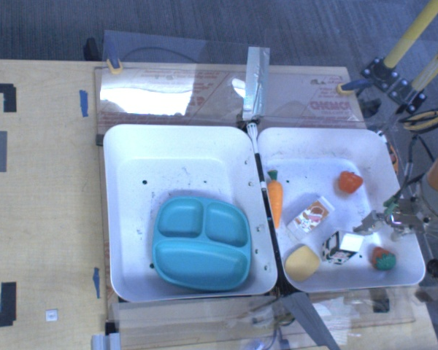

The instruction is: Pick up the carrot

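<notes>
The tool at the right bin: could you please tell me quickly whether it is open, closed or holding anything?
Tool: cannot be told; it sits low at the right bin's right side, apart from the carrot.

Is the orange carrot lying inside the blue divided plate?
No, the orange carrot lies in the right white bin, against its left wall.

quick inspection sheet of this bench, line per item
surface: two white bins side by side, left bin, right bin, on a wooden bench
job's things: carrot lies in the right bin along its left wall, untouched
clutter: blue divided tray in left bin; orange toy, small carton, yellow piece, black-and-white item, red-green toy in right bin
grippers: claw at right bin's right rim, apart from carrot
cables: dark cables at right
surroundings: grey floor
</notes>
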Available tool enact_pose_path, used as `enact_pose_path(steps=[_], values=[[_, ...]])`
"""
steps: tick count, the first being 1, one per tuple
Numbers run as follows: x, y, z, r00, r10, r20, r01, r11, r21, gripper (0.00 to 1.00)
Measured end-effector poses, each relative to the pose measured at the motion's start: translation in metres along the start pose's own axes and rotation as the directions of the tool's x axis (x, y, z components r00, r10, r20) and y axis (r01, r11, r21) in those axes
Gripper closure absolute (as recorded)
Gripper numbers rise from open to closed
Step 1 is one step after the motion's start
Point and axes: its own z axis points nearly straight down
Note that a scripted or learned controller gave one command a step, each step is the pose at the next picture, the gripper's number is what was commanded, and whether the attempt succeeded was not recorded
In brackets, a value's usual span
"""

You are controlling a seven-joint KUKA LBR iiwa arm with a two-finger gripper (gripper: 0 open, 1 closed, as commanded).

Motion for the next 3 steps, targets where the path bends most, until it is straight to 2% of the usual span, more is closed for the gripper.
enact_pose_path(steps=[1,2,3], values=[[0.071,-0.006,0.034,0.953,0.302,0.007,-0.302,0.953,-0.021,0.00],[0.071,-0.005,0.023,0.953,0.303,0.007,-0.303,0.953,-0.026,1.00],[0.133,-0.008,-0.063,0.903,0.430,0.004,-0.430,0.903,-0.017,1.00]])
